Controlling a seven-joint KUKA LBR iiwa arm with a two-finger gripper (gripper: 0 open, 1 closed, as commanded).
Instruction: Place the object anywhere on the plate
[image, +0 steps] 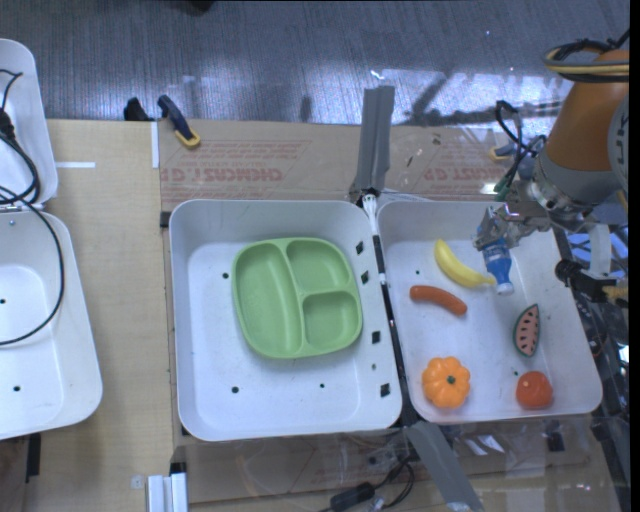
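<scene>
A green divided plate (297, 296) lies in the left bin (200, 400). The right bin (575, 350) holds a yellow banana (458, 265), an orange-red sausage (438, 299), a small orange pumpkin (446, 382), a watermelon slice (527, 330) and a red tomato (535, 390). My gripper (498, 266) hangs low over the back of the right bin, its blue tip just right of the banana's right end. I see nothing clearly held in it.
A grey divider post (376, 135) stands behind the seam between the two bins. Cables and the arm's body (590, 130) crowd the right bin's far right corner. A white tub (40, 320) sits at the far left.
</scene>
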